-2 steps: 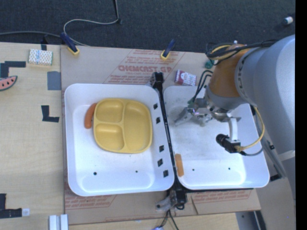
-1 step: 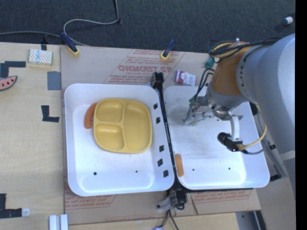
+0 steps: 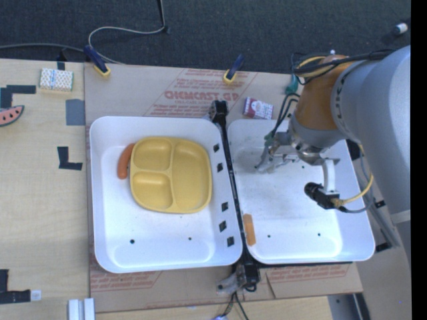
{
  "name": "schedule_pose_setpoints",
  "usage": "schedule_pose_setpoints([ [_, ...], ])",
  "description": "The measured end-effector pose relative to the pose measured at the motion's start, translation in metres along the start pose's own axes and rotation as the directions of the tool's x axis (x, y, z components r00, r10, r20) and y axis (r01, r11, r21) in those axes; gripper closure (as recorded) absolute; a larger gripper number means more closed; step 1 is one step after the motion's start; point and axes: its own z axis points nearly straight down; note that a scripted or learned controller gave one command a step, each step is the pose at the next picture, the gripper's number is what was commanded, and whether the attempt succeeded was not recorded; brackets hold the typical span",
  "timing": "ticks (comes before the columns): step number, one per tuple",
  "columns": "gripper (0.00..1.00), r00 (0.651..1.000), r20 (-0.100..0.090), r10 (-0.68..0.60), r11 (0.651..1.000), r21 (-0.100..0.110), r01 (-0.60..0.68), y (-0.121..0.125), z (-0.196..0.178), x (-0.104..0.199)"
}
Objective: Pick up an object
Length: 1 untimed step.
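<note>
- The gripper is hanging low over the upper-left floor of the right bin; its thin metal fingers are blurring together against the white plastic, so I cannot tell whether they are apart or closed, and nothing is showing between them.
- Candidate objects are lying elsewhere. A small orange carrot-like piece is resting against the right bin's left wall, well apart from the gripper. A yellow sectioned plate, smooth moulded plastic with three compartments and rounded corners, is sitting in the left bin, with an orange sausage-shaped item touching its left edge.
- Risk, in my judgement: the gripper is descending on bare bin floor, so a closure here is likely catching nothing.
- Risk: the orange piece is lying tight to the wall, leaving a finger little room on that side; it could be pushed rather than gripped.
- Risk: the plate is wide, shallow and slick, offering only a thin rim to pinch.
</note>
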Motion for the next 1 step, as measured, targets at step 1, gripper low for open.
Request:
schedule_pose_setpoints([
  [1,0.00,1.000,0.000,0.000,1.000,0.000,0.000,-0.0001,0.0001,0.0001],
])
